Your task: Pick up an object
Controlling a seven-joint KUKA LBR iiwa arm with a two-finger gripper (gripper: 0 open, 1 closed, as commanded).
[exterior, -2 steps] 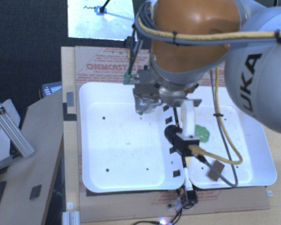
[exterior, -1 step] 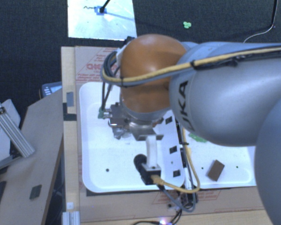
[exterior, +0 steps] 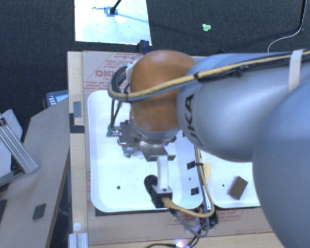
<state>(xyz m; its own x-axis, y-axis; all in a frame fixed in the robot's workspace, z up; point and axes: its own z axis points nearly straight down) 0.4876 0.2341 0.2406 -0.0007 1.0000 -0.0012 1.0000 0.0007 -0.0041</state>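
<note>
Arm [exterior: 248, 112]: broad, smooth grey shell, faintly glossy.
Orange band [exterior: 155, 92]: rounded, orange-brown, directly above the pincer [exterior: 128, 141].
Flange [exterior: 156, 144]: dull silver metal, between the orange band and the pincer.
Lettering [exterior: 188, 123]: black capitals on the grey shell, partly hidden.
Yellow cable [exterior: 237, 68]: runs along the shell away from the pincer, under a pale strap [exterior: 296, 66].
Black cables [exterior: 116, 81]: looped beside the orange band, above the pincer.

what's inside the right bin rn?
A brown block lies on the floor of the right bin, near its front rim. The grey arm covers most of the rest of it, so anything else there is hidden.
</note>
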